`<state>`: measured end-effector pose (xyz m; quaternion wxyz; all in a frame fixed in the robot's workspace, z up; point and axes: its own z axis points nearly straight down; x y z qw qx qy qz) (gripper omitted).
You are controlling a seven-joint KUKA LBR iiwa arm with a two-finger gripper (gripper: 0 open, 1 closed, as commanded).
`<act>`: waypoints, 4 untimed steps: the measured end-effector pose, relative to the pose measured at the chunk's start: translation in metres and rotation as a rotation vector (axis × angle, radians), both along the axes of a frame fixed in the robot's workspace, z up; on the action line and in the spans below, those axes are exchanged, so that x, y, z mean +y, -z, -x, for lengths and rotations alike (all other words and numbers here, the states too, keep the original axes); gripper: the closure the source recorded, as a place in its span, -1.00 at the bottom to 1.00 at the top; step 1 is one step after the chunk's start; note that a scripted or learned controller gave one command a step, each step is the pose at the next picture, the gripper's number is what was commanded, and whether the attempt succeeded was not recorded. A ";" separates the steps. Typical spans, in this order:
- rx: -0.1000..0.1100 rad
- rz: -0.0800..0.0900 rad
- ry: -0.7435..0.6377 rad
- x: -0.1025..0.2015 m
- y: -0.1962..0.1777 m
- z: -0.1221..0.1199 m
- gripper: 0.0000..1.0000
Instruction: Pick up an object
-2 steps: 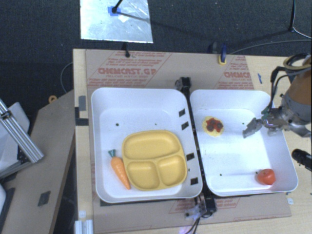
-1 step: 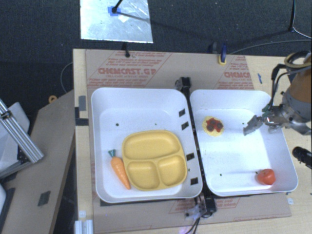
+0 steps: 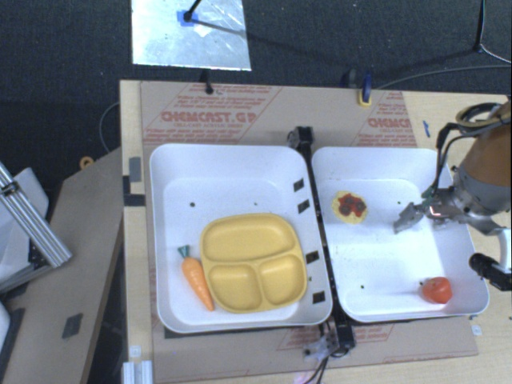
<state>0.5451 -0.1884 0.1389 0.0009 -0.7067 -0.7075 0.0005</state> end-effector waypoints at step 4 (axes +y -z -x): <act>-0.009 0.004 0.002 -0.012 -0.075 0.008 1.00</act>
